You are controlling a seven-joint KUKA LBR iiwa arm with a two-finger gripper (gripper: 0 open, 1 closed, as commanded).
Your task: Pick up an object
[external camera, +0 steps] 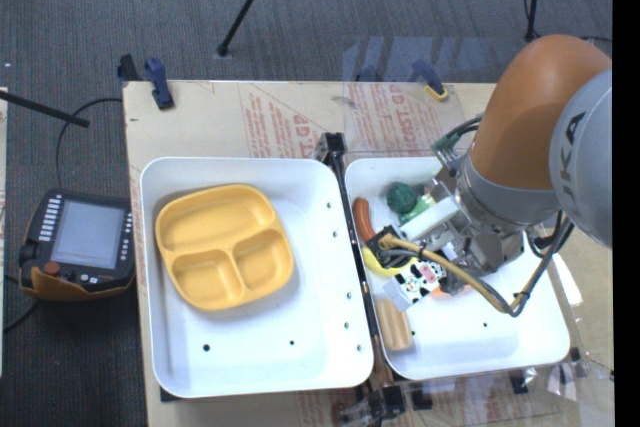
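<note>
The robot arm reaches in from the right side of the frame and hangs low over the right bin. Its gripper is near the middle of that bin, but I cannot tell how it is set.

Small toys lie along the left part of the right bin. A red sausage is at the top, a green toy sits beside it, a yellow banana curves below, a black and white toy is just under the gripper, and a tan bread roll lies lowest.

The left bin holds a yellow plate with three parts.
</note>
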